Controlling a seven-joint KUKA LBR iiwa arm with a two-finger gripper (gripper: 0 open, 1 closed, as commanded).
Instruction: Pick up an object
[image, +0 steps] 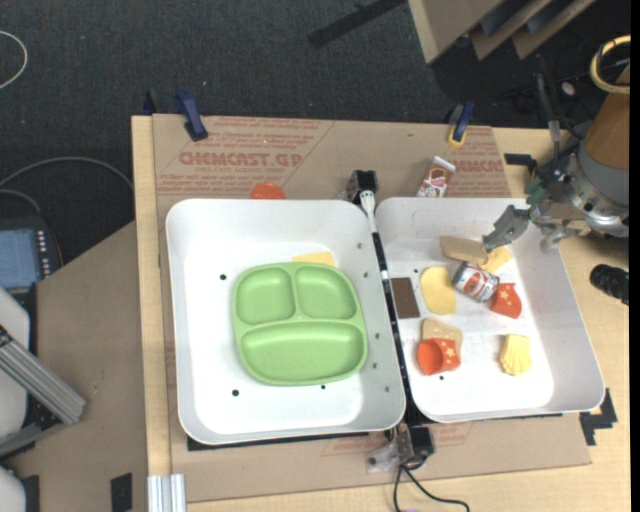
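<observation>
End effector (512, 228) hovers low over the right bin (575, 330), grip state you can't tell, holding nothing visible. Can (475, 283) lies just below-left of it, likely your target.

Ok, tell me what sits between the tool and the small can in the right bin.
Nothing visible blocks it. The tool hangs over the right bin, up and right of the can. A tan piece and a yellow piece lie close beside the can, crowding it.

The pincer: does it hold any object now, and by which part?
Nothing is held. The pincer hangs above the right bin, near a tan piece, with nothing between its fingers.
</observation>
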